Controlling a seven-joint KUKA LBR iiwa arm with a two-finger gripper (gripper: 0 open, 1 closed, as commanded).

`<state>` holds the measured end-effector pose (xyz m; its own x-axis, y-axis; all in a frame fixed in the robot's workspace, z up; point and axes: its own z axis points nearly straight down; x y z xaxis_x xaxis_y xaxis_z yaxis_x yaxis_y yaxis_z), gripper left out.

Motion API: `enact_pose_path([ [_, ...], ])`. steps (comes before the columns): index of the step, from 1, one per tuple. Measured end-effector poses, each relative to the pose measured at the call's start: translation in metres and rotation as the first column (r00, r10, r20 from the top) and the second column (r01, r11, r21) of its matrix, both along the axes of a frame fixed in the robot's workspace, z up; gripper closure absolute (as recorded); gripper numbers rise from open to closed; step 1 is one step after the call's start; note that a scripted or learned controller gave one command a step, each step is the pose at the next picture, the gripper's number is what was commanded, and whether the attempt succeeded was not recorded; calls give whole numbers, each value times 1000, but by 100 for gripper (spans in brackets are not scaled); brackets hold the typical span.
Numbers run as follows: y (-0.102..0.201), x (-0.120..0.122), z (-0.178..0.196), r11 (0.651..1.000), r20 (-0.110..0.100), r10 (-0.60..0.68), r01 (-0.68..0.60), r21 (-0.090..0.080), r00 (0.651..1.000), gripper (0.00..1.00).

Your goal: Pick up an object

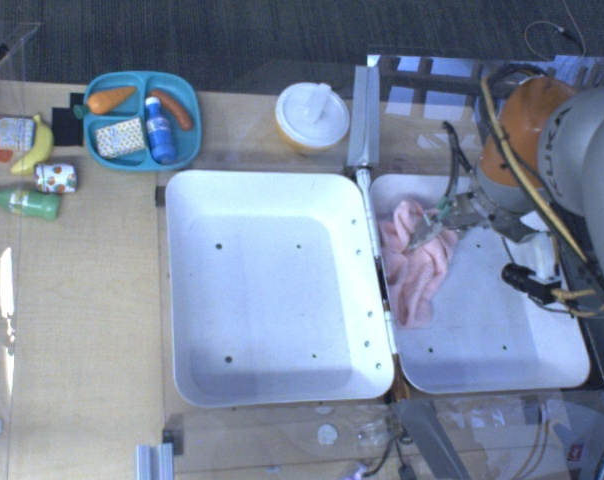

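Jaws half-buried in pink cloth

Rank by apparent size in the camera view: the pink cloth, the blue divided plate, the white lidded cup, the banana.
1. Pink cloth and blue divided plate: they cover similar areas, too close to rank.
2. White lidded cup.
3. Banana, the smallest.
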<state>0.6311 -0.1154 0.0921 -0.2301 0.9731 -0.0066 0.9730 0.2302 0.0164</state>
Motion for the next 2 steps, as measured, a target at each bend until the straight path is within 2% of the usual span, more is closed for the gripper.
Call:
enact_pose_path([
  [1,16,-35,0,1000,2,-2,2,0,1000,0],
  [2,25,-57,0,1000,4,11,-11,0,1000,0],
])
